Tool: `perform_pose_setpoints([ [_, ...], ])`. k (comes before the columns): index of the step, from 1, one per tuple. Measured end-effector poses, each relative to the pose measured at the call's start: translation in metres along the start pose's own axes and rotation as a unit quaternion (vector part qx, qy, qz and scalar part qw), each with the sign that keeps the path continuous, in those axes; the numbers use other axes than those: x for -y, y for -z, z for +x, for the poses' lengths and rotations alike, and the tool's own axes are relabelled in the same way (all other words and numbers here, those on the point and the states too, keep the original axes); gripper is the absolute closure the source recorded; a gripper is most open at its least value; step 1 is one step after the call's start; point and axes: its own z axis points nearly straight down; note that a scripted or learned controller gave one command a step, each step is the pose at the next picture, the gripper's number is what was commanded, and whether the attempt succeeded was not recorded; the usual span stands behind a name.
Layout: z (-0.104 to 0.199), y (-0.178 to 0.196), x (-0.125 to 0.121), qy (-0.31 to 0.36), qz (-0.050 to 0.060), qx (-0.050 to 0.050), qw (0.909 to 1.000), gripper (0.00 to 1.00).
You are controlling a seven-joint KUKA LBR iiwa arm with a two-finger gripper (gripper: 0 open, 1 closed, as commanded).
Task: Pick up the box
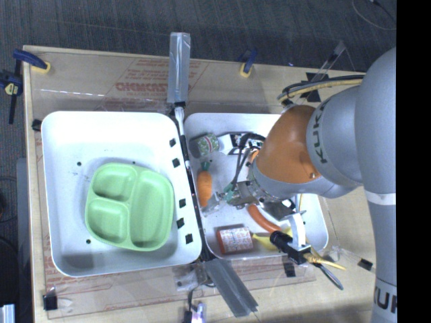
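Note:
The box (234, 239) is small and reddish brown with a pale label. It lies flat near the front edge of the right bin (316, 237). My gripper (230, 195) hangs below the orange wrist band, over the middle of that bin. It sits a short way behind the box and just right of an orange carrot (204, 188). Nothing from the bin shows lifted in it. The bulky grey arm hides much of the bin's right half.
In the right bin also lie a small green-labelled can (205, 145) at the back left, an orange sausage-shaped item (262, 219) and a yellow piece (271, 243) right of the box. The left bin (60, 147) holds a green divided plate (129, 207).

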Motion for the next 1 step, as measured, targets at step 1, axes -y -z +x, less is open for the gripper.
perform_pose_setpoints([
  [1, -0.0126, -0.0134, -0.0239, -0.135, -0.001, 0.0, 0.9908, 0.0],
])
